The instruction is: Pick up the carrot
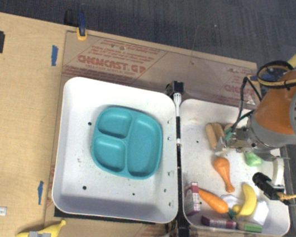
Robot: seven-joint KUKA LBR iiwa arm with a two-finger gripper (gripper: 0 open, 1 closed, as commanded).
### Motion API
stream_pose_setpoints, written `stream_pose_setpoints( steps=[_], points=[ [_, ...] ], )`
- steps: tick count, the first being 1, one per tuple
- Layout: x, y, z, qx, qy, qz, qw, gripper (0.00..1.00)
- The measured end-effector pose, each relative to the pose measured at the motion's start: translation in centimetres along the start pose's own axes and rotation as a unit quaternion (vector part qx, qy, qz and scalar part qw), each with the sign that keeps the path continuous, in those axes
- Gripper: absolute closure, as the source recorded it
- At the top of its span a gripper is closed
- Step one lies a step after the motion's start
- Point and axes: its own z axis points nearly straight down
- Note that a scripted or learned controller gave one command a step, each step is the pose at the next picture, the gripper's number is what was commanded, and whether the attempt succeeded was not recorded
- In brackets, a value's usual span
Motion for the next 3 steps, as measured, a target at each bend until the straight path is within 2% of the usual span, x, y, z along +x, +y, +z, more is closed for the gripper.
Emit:
stream_pose_setpoints(
  steps=[1, 2, 3],
  points=[
    [0.0, -0.1, 0.1, 0.001, 0.000, 0.000, 1.0000, 0.00],
    [1.9, -4.3, 1.2, 0.003, 0.003, -0.031, 0.9995, 0.00],
    [1.6, -4.0, -0.1, -0.002, -0.001, -0.029, 0.9996, 1.00]
  ],
)
